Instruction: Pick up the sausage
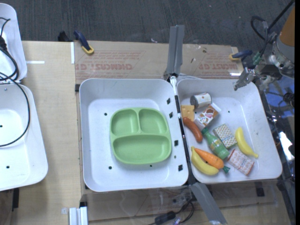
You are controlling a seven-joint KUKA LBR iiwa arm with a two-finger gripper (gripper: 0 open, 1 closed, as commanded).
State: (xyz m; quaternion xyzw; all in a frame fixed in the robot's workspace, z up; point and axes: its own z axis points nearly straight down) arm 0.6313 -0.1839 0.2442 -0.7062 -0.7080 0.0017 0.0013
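I'm seeing the gripper (247, 78) hanging over the upper right corner of the right bin (265, 109), just at its rim, and I cannot tell how the claw is standing from this angle. Nothing is sitting between it and the bin floor below.

The sausage (192, 129) is lying in the right bin hard against the left wall, running at a slant from upper left to lower right. Its upper end is touching the cheese wedge (187, 112), and the small carton (206, 116) is sitting just beside it on the right. The green bottle (215, 144) is lying close to its lower end, with the carrot (210, 158) and a banana (203, 165) crowding just below. So the sausage is hemmed in on most sides, with the wall taking the left.

A tin can (201, 99) is resting near the top of the bin, and a second banana (244, 142) is lying toward the right wall, with open white floor above it.

The left bin (91, 135) is holding a green divided plate (140, 136), well apart from the sausage.
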